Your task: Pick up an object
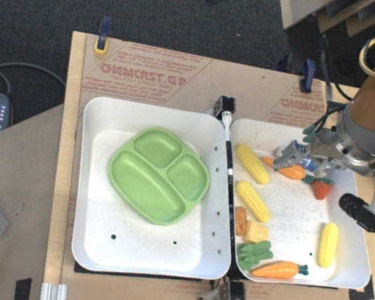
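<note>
- The likeliest target is the small orange carrot (292, 172) at the back of the right bin (359, 271), since it lies just beside the gripper (293, 156), perhaps touching it.
- A red piece with a green top (321, 188) sits close to its right, and a yellow corn cob (252, 164) lies near on its left (crowded quarters, so a clean straddle matters).
- The gripper hangs low over that carrot; whether it is open or closed I cannot tell, and nothing shows as held.
- To do this step well, I judge the closing should fall across the carrot's narrow width, centred, not on its tapered end, which could squirt out.
- Lift straight up, clear of the bin wall.
- Farther off lie a second corn cob (253, 200), a third (327, 245), and another carrot (276, 269); the left bin (92, 165) holds a green divided plate (158, 175).
</note>
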{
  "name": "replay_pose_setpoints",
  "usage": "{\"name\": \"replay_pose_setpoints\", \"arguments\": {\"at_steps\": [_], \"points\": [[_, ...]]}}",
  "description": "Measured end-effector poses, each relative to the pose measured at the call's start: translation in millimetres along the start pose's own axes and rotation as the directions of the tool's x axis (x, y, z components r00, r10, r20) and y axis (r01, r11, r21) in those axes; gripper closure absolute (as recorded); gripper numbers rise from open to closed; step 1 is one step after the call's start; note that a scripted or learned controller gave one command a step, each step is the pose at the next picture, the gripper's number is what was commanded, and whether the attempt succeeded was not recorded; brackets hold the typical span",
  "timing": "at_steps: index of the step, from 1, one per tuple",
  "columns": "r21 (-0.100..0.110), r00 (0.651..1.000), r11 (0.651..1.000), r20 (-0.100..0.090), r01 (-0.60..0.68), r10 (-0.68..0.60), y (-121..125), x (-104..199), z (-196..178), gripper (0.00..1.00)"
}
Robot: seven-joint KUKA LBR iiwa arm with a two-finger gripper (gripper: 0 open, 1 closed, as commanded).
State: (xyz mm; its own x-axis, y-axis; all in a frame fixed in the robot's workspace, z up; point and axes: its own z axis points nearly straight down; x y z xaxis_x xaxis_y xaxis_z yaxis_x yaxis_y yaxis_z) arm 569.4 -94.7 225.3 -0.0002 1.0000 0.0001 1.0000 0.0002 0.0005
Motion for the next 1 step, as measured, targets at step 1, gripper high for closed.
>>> {"name": "replay_pose_setpoints", "arguments": {"at_steps": [1], "points": [[0.005,1.0,1.0,-0.001,-0.002,0.002,14.8,-11.2,147.3,0.0]]}}
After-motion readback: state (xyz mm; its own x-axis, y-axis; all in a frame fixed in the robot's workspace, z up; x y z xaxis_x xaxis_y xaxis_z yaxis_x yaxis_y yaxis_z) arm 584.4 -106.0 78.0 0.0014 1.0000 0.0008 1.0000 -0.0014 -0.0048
